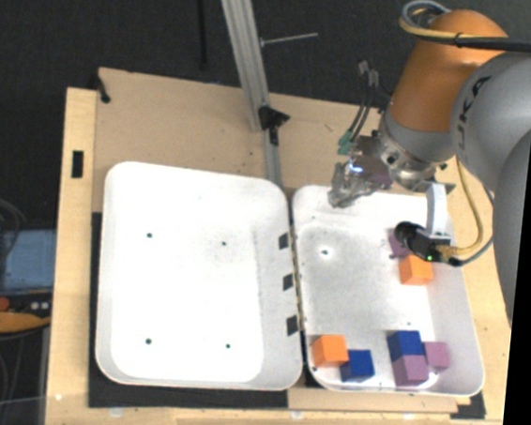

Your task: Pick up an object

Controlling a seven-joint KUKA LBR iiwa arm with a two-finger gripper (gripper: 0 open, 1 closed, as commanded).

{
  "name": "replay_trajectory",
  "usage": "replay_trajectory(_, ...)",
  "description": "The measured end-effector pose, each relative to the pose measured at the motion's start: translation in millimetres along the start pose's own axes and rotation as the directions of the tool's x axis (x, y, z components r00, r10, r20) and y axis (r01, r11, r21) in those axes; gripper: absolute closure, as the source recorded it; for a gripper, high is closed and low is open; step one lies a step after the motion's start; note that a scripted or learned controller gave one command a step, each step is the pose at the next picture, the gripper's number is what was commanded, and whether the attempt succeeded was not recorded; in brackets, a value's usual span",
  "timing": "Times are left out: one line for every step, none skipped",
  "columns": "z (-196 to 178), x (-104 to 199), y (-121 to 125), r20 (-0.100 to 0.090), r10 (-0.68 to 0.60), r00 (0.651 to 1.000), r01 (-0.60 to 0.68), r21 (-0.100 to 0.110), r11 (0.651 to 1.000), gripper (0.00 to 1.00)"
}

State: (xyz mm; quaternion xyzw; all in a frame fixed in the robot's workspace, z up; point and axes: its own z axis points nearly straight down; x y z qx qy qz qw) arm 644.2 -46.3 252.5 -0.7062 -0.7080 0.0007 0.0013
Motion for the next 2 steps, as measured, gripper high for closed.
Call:
replay_trajectory(-5,54,1,0.0,-0.005,1.0,0.005,-0.005,1.0,1.0)
replay_trajectory(1,105,-13,0.0,-0.004,1.0,0.004,-0.001,1.0,1.0)
